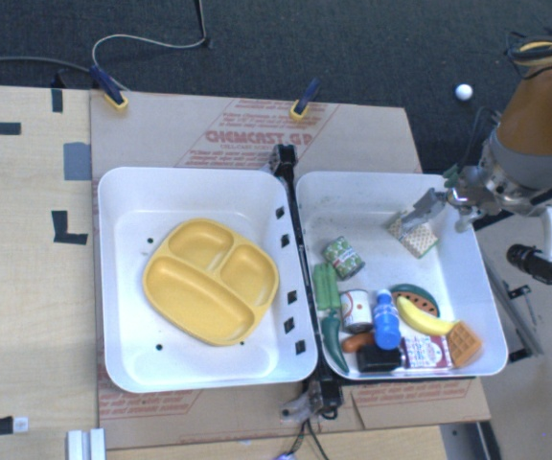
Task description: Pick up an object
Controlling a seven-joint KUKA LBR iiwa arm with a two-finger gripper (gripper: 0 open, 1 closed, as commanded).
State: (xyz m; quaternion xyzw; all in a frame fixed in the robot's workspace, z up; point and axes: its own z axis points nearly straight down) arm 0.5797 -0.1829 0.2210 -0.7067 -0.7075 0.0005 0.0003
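Hand (422, 220) sits in the right bin's (468, 257) upper right; can't tell its grip state. A tan speckled piece (418, 241) lies just below it. Main toy pile (391, 324) lies down-left, along the bin's lower edge; banana (424, 318) runs diagonally.
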